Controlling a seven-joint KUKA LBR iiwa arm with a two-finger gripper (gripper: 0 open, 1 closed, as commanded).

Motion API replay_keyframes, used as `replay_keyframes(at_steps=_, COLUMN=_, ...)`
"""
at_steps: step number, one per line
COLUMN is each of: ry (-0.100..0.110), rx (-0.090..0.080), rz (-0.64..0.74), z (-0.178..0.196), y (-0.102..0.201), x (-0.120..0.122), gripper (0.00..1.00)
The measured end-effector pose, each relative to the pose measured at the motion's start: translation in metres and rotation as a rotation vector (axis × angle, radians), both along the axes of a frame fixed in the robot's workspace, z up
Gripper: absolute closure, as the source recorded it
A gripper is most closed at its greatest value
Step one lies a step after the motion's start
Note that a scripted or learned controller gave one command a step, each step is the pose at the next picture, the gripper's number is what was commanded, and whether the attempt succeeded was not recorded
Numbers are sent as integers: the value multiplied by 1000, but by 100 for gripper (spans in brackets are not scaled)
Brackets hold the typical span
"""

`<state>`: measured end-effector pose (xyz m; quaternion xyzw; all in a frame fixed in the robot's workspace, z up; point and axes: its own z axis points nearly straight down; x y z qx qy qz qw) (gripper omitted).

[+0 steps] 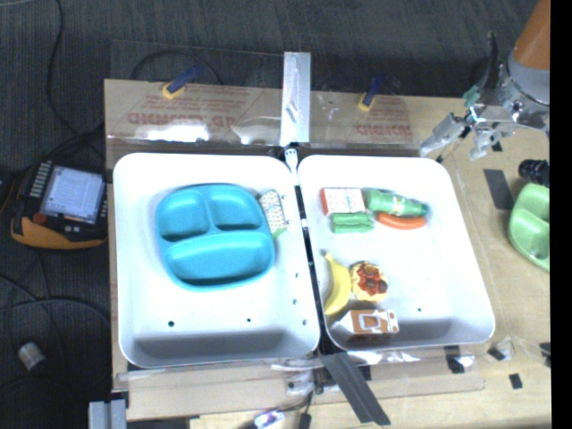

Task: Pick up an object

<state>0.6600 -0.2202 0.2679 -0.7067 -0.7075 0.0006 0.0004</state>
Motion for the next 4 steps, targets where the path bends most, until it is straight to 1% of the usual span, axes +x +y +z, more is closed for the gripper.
replay_keyframes(at_steps=1, ry=3, rx=-2, rz=-131, z=-139, y=51, x=-12, gripper=0)
replay_keyframes(at_steps=2, ry=-9, rx=-2, rz=-132, z=-179, y=37, x=-50, gripper=0)
replay_keyframes(at_steps=3, ry=-12, rx=-1, rz=-131, z=-168, y=38, x=-49, gripper=100)
replay_keyframes(at_steps=4, ry=0, rx=-2, rz=-19, z=-169, y=1, x=-61, gripper=100)
